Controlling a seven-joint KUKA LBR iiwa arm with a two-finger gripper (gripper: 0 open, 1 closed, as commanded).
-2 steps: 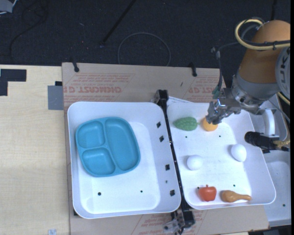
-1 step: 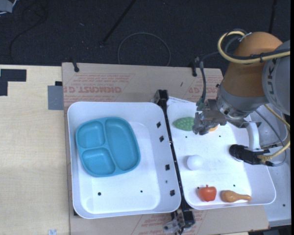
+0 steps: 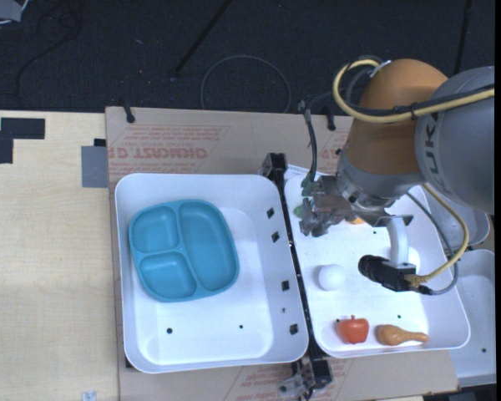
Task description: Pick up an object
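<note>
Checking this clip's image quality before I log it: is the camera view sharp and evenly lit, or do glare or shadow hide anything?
Camera view: lighting is even and fairly soft; the white bins look bright but not blown out; the blue tray, white ball and tomato read clearly; the gripper is murky under the arm's shadow.

My wrist covers the 12 o'clock part of the right bin. My end effector is too dark and small to resolve. An orange item is mostly hidden beneath me.
</note>
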